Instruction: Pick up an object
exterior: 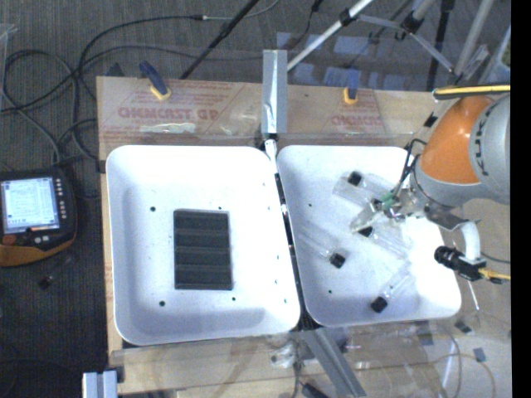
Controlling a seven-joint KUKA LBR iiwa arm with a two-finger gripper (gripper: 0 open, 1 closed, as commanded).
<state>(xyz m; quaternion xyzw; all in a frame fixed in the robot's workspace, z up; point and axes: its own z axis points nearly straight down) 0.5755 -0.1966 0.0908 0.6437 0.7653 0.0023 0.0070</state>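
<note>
The right bin holds several clear plastic pieces with black ends, which are hard to make out against the white floor. Black ends show at the back, the middle and the front. My gripper reaches in from the right and hangs low over the clear piece in the bin's middle right. Its tip is small and dark and overlaps that piece. A black ridged rectangular block lies flat in the middle of the left bin.
The grey arm with its orange band covers the right bin's back right corner. A black fitting sticks out by that bin's right rim. A metal post stands behind the seam between the bins. A handheld screen lies left of the bench.
</note>
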